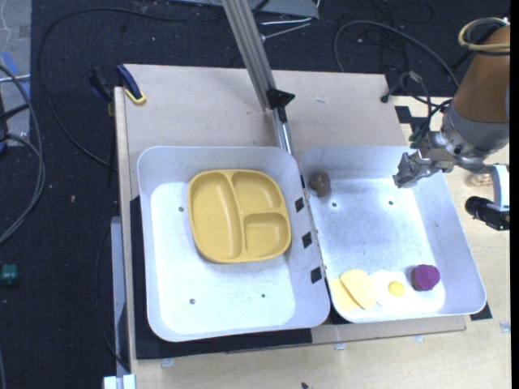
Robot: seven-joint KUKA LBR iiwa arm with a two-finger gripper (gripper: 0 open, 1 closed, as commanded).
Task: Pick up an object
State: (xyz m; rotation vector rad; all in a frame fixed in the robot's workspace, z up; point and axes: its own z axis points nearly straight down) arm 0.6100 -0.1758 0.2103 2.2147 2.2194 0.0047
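Camera view has the gripper over the far right edge of the right bin — finger state cannot be told. Brown ball lies well left of it; purple object and yellow pieces nearer the camera.

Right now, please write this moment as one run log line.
gripper: over right bin far edge, holding nothing | purple object, brown object: in right bin | yellow divided plate: left bin
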